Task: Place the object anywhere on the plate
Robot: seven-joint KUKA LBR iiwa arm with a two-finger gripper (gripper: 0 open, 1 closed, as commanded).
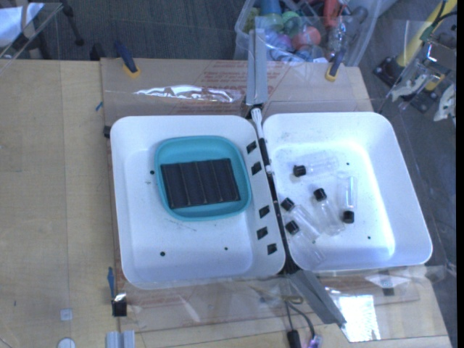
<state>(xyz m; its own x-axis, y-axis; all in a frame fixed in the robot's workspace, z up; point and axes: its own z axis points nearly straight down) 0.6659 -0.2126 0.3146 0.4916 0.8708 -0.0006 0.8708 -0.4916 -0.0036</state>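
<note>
Plate (201, 209) in left bin (138, 252) | vials (319, 194) in right bin (391, 230)

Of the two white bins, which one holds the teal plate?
The left bin holds the teal plate; the right bin holds only small clear vials with black caps.

We see a teal plate (201, 151) with a black ribbed centre, white bins (138, 259), and clear black-capped vials (349, 194).
</note>
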